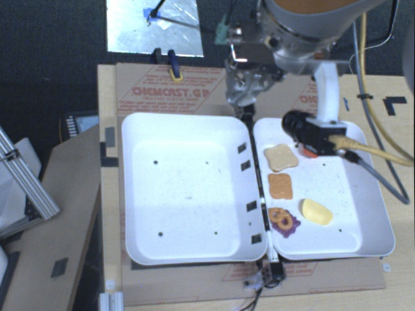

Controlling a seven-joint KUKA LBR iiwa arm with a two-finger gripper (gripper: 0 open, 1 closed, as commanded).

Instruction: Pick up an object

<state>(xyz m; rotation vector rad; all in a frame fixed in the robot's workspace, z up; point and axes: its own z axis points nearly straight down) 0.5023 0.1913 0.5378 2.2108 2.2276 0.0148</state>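
Observation:
The right bin [363, 238] holds several small items along its left side. A pale toast slice [281, 157] lies farthest back, with an orange square cracker [280, 186] just in front of it. Nearer the front are a pretzel on a purple piece [284, 221] and a yellow wedge [316, 212]. A small red item [308, 151] peeks out beside the toast. My gripper [245, 102] hangs over the far end of the divider between the bins, behind the toast and apart from every item.
The left bin [139, 173] is bare white with a few dark dots. A black cylinder [306, 132] on a white bracket [326, 96], trailing a yellow cable, hangs over the right bin's far part. A foil sheet [154, 18] lies behind the bench.

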